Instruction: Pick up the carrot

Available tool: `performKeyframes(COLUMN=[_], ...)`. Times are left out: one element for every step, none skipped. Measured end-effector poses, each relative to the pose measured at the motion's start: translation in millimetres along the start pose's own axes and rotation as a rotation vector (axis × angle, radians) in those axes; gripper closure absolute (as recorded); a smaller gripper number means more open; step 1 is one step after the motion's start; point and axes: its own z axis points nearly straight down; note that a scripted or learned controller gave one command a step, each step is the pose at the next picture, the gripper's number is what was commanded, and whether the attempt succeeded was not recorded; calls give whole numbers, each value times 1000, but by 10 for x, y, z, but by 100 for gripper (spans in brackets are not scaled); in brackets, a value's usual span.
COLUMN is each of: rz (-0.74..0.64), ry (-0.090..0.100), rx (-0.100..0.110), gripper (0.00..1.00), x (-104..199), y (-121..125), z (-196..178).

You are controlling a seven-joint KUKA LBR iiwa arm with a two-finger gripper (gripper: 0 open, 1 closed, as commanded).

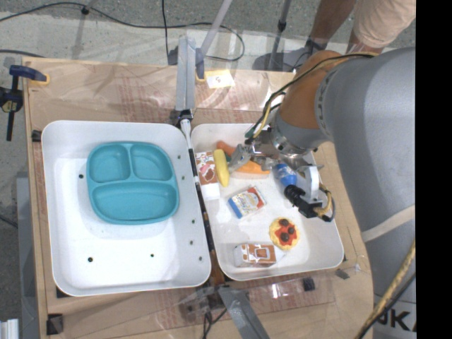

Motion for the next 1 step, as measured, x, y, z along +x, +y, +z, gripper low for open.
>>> performKeyframes(rz=[-420], ry=[-6], rx=[-8], gripper=[0], x=[-143], y=[428], z=[335])
